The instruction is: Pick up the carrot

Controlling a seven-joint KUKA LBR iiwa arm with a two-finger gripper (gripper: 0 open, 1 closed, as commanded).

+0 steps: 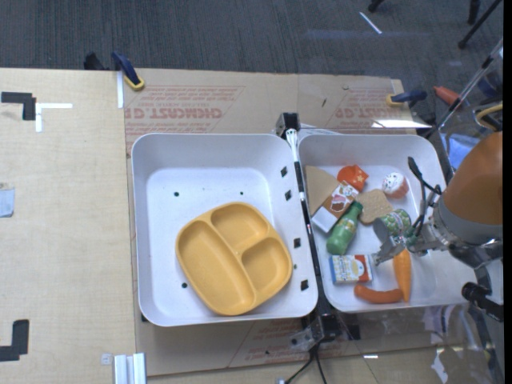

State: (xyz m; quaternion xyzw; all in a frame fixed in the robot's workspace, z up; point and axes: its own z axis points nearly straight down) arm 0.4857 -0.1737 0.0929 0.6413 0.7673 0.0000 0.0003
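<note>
Camera view: carrot (402, 275) lies in the right bin (448, 290), near its front wall, roughly upright in the frame. A sausage (379, 295) touches its lower end. Tool (394, 245) sits just above the carrot's upper end, over the same bin; cannot tell its opening, and nothing is seen held. Green bottle (344, 232) and small carton (350, 269) lie to the carrot's left. Left bin (152, 214) holds a yellow divided plate (232, 257).

- Yellow divided plate (234, 256) lies in the left bin (152, 214).
- Green bottle (344, 232), small carton (350, 270) and a sausage (379, 295) lie in the right bin (360, 144).
</note>
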